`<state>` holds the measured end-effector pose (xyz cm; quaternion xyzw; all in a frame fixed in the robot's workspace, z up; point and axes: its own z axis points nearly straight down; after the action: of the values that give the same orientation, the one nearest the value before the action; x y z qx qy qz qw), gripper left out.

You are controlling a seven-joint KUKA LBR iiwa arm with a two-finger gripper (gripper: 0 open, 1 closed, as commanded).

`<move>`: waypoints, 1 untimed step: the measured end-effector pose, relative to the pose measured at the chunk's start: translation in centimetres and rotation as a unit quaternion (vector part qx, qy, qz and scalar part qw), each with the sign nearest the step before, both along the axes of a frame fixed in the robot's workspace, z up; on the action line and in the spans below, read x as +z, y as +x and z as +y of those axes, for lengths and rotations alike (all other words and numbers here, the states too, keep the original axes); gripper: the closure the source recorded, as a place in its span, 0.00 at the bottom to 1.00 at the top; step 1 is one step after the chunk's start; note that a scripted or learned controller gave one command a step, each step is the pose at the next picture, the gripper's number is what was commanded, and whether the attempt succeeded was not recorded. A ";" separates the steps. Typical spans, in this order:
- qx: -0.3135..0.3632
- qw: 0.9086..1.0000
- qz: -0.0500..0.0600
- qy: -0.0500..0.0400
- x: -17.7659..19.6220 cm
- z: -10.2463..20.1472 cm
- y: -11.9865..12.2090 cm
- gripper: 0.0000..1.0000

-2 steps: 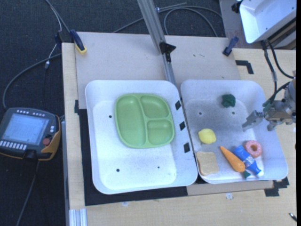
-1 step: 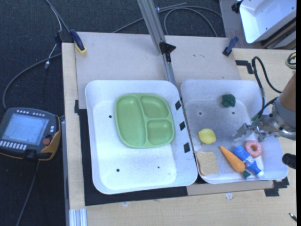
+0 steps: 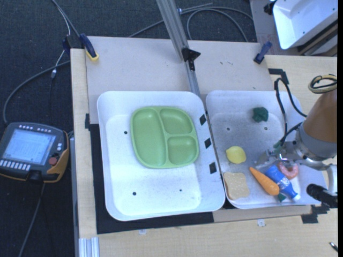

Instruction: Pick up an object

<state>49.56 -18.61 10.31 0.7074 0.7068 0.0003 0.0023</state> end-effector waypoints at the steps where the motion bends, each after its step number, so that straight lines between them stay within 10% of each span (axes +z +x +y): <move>1: -0.001 1.000 -0.006 -0.003 1.6 -0.3 0.3 1.00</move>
<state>49.87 -18.89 11.90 0.7081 0.7060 0.0021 0.0090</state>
